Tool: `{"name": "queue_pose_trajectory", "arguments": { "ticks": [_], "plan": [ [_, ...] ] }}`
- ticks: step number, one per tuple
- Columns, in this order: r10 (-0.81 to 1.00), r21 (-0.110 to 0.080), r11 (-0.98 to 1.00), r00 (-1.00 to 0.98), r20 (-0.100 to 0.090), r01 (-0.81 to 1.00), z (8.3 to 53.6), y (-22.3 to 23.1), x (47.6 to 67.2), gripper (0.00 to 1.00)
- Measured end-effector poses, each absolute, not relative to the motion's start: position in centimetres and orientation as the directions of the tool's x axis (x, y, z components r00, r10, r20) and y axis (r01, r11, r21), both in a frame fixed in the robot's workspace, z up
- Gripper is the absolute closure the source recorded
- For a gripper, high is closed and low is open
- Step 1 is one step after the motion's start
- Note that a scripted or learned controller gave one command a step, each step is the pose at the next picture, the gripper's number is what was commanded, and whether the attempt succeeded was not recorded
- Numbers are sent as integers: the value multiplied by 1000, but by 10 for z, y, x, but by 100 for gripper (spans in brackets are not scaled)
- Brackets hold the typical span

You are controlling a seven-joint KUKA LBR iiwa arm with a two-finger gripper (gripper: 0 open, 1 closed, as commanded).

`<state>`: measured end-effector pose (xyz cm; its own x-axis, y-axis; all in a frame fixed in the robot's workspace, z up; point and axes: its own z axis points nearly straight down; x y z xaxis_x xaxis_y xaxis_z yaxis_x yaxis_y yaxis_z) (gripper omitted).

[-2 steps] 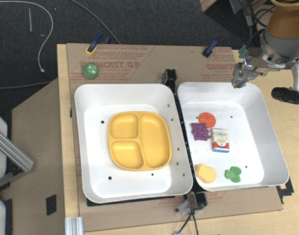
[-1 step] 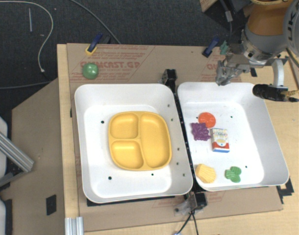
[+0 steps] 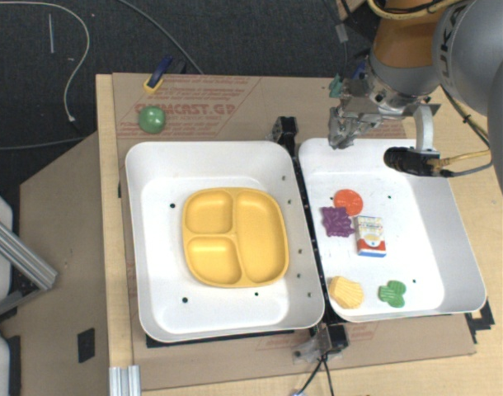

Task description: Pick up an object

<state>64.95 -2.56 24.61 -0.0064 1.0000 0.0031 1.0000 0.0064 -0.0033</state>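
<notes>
Plainly this is the approach step: nothing has been lifted and the grasp is not yet begun. At the far left of the bench (image 3: 227, 97) a green ball (image 3: 152, 120) sits outside the bins, with a small blue-and-yellow clip (image 3: 159, 74) just beyond it. The left bin (image 3: 152, 180) carries a yellow divided plate (image 3: 235, 238) near its middle.

The pickable things lie in the right bin (image 3: 437, 238), all toward its left half. A purple piece (image 3: 337, 221) touches, or nearly touches, an orange round piece (image 3: 348, 201) behind it. Just to their right is a small red, white and blue carton (image 3: 370, 236). At the near edge, a yellow ridged piece (image 3: 345, 291) and a green piece (image 3: 392, 294) sit a little apart.

The end effector (image 3: 342, 134) hangs over the far left corner of the right bin, apart from every object. The orange piece is nearest to it, closer to the camera. Whether it is set wide or narrow I cannot tell from this slanted view.

As I judge it, the next move calls for a shift toward the near side and a descent onto one chosen thing. The carton looks the safer choice, since it stands slightly clear, while the purple and orange pair are crowded and could be nudged rather than gripped.
</notes>
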Motion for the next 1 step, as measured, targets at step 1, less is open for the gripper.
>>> {"name": "queue_pose_trajectory", "arguments": {
  "ticks": [1],
  "plan": [
    [1000, -4, 5, -5, 2, 1000, 232, 26, 655, 100]
  ]
}}
